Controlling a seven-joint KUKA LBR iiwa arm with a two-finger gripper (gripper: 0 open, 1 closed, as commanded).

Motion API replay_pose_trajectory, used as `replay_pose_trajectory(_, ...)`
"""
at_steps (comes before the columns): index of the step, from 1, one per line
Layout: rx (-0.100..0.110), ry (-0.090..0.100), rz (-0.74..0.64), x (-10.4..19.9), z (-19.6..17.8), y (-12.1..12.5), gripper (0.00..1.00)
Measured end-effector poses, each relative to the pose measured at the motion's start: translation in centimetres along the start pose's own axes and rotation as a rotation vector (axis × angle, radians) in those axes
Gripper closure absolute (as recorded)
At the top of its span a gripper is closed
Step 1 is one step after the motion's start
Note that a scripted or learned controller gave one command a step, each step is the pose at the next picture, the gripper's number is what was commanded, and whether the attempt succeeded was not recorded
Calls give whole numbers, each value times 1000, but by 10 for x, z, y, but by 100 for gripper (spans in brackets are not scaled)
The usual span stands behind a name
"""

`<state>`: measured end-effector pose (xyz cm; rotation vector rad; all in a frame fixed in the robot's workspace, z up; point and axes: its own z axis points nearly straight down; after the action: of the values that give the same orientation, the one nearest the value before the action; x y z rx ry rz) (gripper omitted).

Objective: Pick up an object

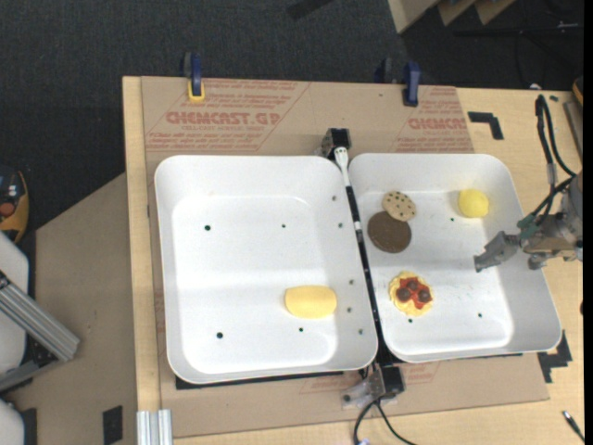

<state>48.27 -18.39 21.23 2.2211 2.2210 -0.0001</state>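
Note:
In the left bin (185,248), a yellow oblong object (310,301) lies near the front right corner. The right bin (528,327) holds a chocolate-chip cookie (398,204), a dark brown disc (389,233) touching it, a yellow ball (473,203) and a small round tart with red topping (411,294). My gripper (496,251) reaches in from the right over the right bin's right half. It is just below the yellow ball and to the right of the tart, and nothing shows in its grasp.
The bins sit side by side on a brown board (278,114) held by blue clamps (194,68) at the back. Cables (548,137) hang at the right edge. A metal rail (37,323) lies at the left.

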Motion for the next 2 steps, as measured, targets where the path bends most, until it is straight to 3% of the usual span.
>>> replay_pose_trajectory(1, -10, -5, -5, -24, 96, 106, 0)
replay_pose_trajectory(2, -8, -2, -6, 23, 64, 160, 0)
